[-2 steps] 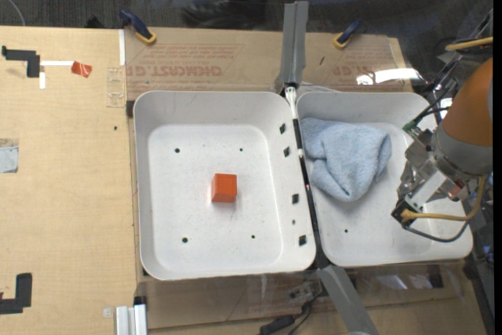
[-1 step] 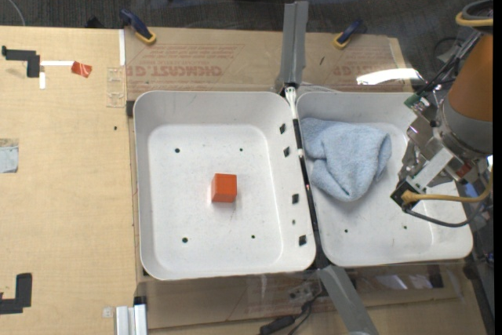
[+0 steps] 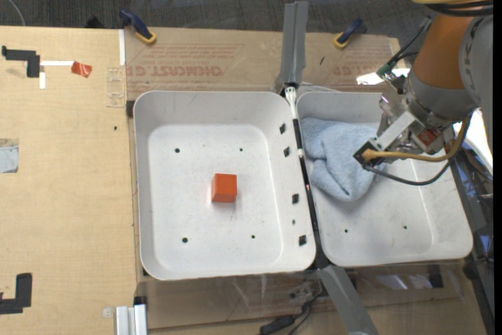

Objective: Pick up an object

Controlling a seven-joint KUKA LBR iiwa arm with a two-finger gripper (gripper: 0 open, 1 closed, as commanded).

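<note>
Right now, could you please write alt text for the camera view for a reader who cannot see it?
A grey and orange robot arm reaches from the right over the right white bin, its wrist low beside a crumpled pale blue towel at the bin's left side. The left white bin holds one orange block near its middle.

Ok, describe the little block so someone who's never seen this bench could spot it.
Of the two white bins side by side, take the left bin. Near its middle sits a small orange-red block. It is bright and square-edged, unlike the crumpled pale blue cloth in the right bin.
</note>
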